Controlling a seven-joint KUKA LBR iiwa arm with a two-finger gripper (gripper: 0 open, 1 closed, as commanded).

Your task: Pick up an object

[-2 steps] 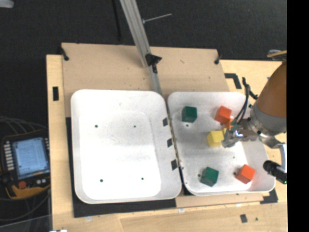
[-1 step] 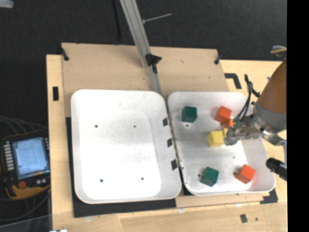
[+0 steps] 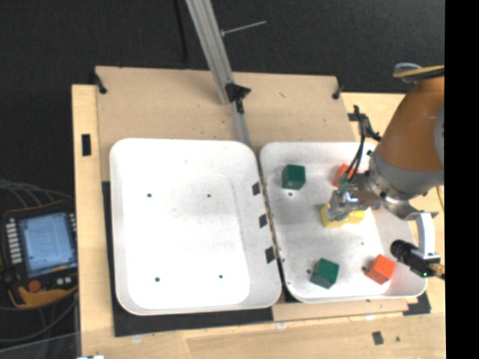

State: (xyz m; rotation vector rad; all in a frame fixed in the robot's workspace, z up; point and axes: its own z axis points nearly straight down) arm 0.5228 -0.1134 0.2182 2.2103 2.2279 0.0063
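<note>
My gripper (image 3: pixel 344 203) is down in the right bin (image 3: pixel 299 290), directly over a yellow block (image 3: pixel 334 217) near the bin's middle right. The fingers sit against the block's top, and their spread is hidden by the wrist. One green block (image 3: pixel 293 176) lies at the bin's back left. A second green block (image 3: pixel 325 272) rests near the front. An orange block (image 3: pixel 379 268) lies at the front right. Another orange piece (image 3: pixel 343 173) shows just behind the gripper, partly covered by cables.
The left bin (image 3: pixel 183 223) lies beside the right one, with a divider (image 3: pixel 266 215) of black clips between them. A metal pole (image 3: pixel 213 43) slants up from the back of the bench. A teach pendant (image 3: pixel 41 245) sits off the bench at far left.
</note>
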